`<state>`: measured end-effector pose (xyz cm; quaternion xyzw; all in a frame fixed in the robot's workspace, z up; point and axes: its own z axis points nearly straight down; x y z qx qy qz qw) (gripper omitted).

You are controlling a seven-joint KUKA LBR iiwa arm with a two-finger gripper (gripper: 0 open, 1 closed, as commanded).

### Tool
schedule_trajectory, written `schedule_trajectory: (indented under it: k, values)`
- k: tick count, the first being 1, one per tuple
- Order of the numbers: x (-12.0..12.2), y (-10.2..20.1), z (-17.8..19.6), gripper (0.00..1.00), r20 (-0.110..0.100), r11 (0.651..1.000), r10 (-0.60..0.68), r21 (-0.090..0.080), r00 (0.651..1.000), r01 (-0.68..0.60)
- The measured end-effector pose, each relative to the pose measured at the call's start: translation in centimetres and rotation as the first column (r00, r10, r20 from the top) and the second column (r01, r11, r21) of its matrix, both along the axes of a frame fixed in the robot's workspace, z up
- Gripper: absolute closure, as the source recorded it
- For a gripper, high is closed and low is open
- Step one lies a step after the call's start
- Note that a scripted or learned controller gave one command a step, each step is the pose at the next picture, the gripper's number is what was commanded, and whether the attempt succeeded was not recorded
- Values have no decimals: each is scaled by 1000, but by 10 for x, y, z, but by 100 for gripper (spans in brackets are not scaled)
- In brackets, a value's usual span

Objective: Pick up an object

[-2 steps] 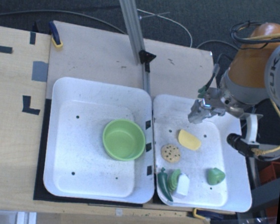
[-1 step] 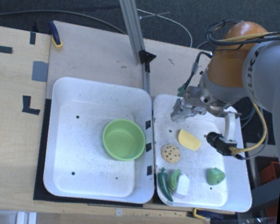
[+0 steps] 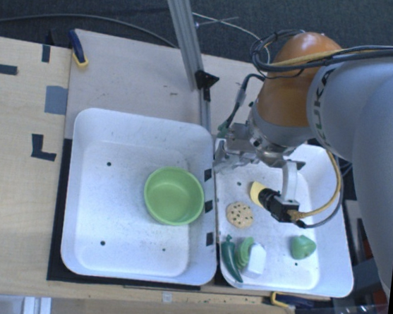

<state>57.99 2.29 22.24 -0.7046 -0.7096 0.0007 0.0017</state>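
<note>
My gripper (image 3: 229, 153) hangs over the top left corner of the right bin (image 3: 324, 278), close to the wall between the two bins. Below it in that bin lie a small yellow piece (image 3: 256, 191), a round spotted cookie (image 3: 239, 214), a green lump (image 3: 302, 247) and a green and white bundle (image 3: 243, 254) at the front left corner. A light green bowl (image 3: 173, 195) sits upright in the left bin (image 3: 99, 198). The grey arm and its orange band (image 3: 295, 79) hide the back of the right bin.
A black cable fitting (image 3: 279, 205) with a yellow cable hangs from the arm beside the yellow piece. A slanted metal pole (image 3: 186, 38) stands behind the bins. A blue and yellow clamp (image 3: 77, 48) lies at the bench's back left.
</note>
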Motion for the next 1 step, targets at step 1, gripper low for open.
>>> schedule_trajectory:
  k: [1]
  values:
    - [1,52,11,100,2,1000,1,0,1000,-1]
